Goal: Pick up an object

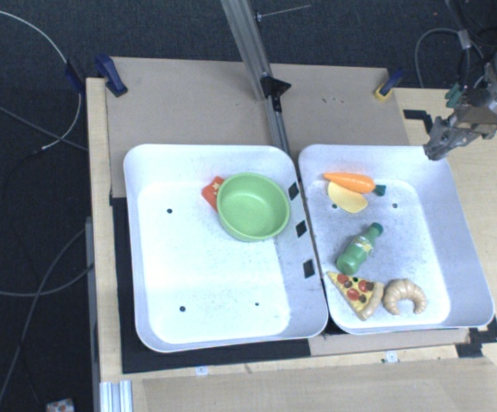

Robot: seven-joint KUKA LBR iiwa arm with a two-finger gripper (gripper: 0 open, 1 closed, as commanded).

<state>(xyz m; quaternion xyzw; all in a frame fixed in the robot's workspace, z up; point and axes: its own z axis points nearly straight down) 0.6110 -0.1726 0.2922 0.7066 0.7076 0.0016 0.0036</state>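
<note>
1. Since nothing sits between the fingers yet, still at approach stage, judging by layout.
2. Left bin [154,316]: green bowl [252,206] at upper centre, red piece [210,192] tucked at its left rim.
3. Right bin [454,256]: carrot [349,181] over yellow piece [348,198], long axis left-right; green bottle [358,250] tilted mid-bin; pizza slice [356,293] and croissant [404,295] at lower edge.
4. Gripper [437,148] at upper right corner of right bin, carrying nothing; open or clenched, cannot tell. Carrot nearest, lying left and slightly lower in frame.

Blue clamps [111,75] and a metal pole [248,37] behind the bins.
</note>
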